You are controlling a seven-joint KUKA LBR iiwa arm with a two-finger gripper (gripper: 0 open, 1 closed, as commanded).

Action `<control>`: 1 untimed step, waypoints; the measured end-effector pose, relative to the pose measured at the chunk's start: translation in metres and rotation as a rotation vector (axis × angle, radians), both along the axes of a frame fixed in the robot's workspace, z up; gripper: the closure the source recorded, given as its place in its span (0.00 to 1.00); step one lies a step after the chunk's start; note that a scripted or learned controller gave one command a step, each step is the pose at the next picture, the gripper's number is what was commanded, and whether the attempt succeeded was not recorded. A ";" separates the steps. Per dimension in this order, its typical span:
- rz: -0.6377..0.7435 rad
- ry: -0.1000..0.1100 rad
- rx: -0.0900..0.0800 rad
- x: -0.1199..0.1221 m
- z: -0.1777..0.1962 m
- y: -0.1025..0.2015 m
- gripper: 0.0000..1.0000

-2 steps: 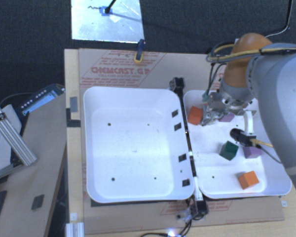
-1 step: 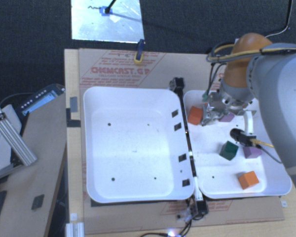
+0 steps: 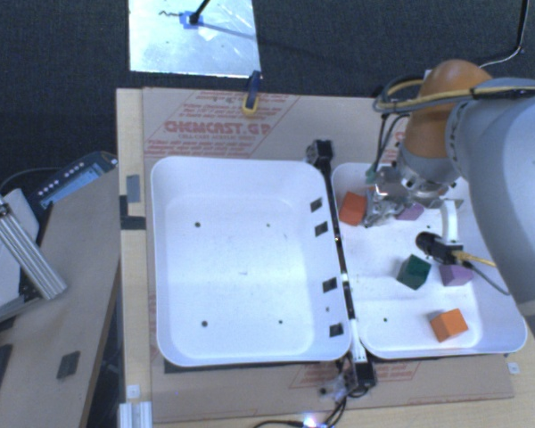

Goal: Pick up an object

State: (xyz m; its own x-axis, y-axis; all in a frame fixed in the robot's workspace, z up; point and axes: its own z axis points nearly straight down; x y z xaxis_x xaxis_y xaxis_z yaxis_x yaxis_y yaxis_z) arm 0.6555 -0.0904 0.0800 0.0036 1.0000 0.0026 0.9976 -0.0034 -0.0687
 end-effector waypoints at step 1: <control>0.000 0.000 0.000 0.000 0.000 0.000 1.00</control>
State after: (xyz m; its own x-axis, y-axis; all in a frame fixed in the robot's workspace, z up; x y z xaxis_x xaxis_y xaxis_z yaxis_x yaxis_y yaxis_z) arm 0.6555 -0.0904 0.0799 0.0036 1.0000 0.0023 0.9976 -0.0034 -0.0687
